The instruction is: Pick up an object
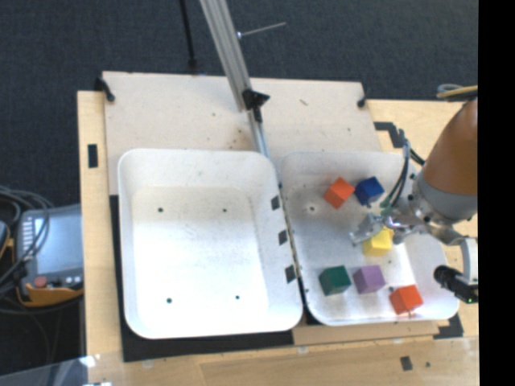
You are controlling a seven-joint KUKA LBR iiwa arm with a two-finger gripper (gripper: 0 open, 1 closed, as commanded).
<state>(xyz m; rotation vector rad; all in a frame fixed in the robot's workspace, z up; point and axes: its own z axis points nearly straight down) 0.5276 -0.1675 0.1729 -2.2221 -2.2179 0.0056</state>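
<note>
The metal two-finger gripper point(372, 230) hangs over the small yellow cube point(378, 243), at the right white bin's point(306, 296) three o'clock; finger state unclear.

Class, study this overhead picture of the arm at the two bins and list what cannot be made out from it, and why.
1. Gripper: open or shut cannot be told; small and blurred in the camera view, overlapping the small yellow cube.
2. Yellow cube: its upper part is hidden behind the gripper, so whether it is held is unclear.
3. Grey arm with orange band: cut off by the right edge.
4. Right white plastic bin: its right rim is hidden under the arm.
</note>
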